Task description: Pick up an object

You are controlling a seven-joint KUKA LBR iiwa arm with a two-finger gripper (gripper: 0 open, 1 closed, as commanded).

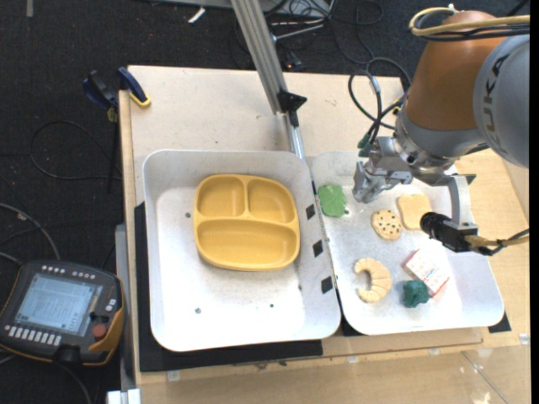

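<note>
My gripper (368,188) hangs over the back left part of the right bin (472,310), just right of a green leaf-shaped piece (332,200). Nothing shows between its fingers. Further right and nearer the front lie a round spotted cookie (386,224), a tan toast-like slice (413,210), a curled pale pastry (372,279), a white and pink box (426,272) and a small dark green piece (413,293).
The left bin (168,225) holds a yellow divided tray (248,221). A slanted metal pole (263,49) rises behind the bins. A black camera mount (446,230) sits right of the toast. A teach pendant (59,310) lies at the lower left, off the bench.
</note>
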